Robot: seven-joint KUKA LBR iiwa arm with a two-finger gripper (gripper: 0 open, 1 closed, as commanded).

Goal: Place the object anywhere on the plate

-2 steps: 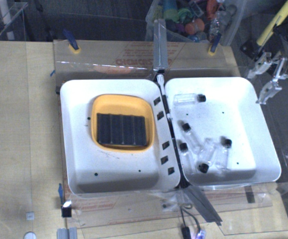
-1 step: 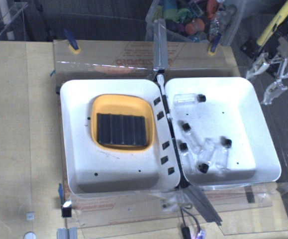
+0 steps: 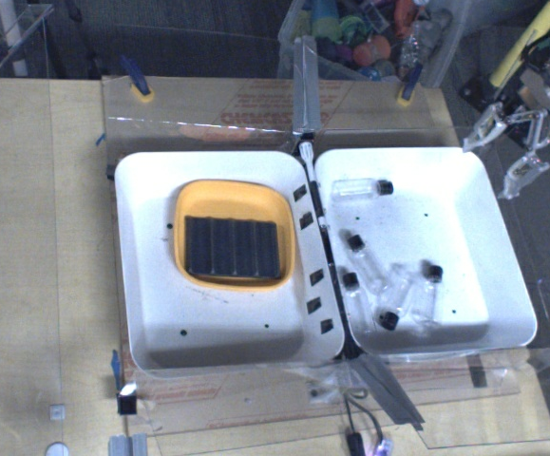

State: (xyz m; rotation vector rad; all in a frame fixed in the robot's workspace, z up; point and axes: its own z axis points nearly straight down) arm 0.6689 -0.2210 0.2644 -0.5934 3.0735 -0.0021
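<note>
The end effector [image 3: 517,145] hangs spread open and empty beyond the right bin's [image 3: 464,174] far right corner. The clear vials [image 3: 398,288] lie down-left of it; the yellow plate [image 3: 232,198] sits further left.

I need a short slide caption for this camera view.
Yellow plate in left bin; clear bottles in right bin; gripper outside.

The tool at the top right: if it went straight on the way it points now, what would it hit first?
The tool seems to point down and left, toward the right bin. It would likely meet that bin's far right corner or rim first, short of the small clear bottles; depth is hard to judge.
</note>
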